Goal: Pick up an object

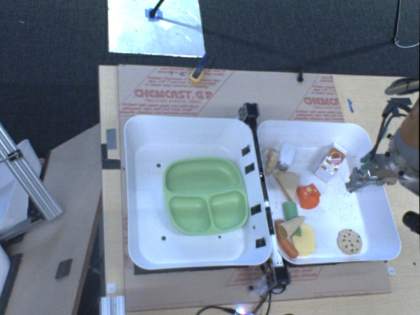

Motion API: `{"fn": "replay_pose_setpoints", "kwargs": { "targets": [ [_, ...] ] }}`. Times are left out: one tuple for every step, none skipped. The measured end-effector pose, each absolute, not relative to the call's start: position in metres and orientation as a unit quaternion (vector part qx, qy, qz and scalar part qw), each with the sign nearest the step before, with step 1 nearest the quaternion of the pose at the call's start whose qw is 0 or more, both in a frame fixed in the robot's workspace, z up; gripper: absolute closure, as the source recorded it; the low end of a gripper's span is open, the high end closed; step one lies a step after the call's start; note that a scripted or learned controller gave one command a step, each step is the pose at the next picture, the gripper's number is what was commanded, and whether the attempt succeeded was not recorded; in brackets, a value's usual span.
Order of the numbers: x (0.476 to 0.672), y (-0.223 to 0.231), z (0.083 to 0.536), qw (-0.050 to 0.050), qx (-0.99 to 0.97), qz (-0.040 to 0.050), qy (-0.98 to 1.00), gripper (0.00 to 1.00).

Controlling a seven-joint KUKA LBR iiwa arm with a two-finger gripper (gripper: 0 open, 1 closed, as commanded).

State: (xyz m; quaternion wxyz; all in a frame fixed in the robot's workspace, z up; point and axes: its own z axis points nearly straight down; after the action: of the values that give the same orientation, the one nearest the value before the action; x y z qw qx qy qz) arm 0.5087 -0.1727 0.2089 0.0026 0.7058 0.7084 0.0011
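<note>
While fingers' spread stays untellable, small white carton, red-printed front, tilted.

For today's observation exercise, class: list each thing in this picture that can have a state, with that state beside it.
End effector: over the right bin's right side, holding nothing visible.
Green tray: flat in the left bin, compartments bare.
Small carton: lying tilted in the right bin.
Cookie: lying flat.
</note>
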Motion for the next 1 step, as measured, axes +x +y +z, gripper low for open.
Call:
{"fn": "replay_pose_setpoints", "kwargs": {
  "targets": [
    [0.5100,-0.1729,0.2253,0.002,0.705,0.0010,0.709,1.00]
  ]
}}
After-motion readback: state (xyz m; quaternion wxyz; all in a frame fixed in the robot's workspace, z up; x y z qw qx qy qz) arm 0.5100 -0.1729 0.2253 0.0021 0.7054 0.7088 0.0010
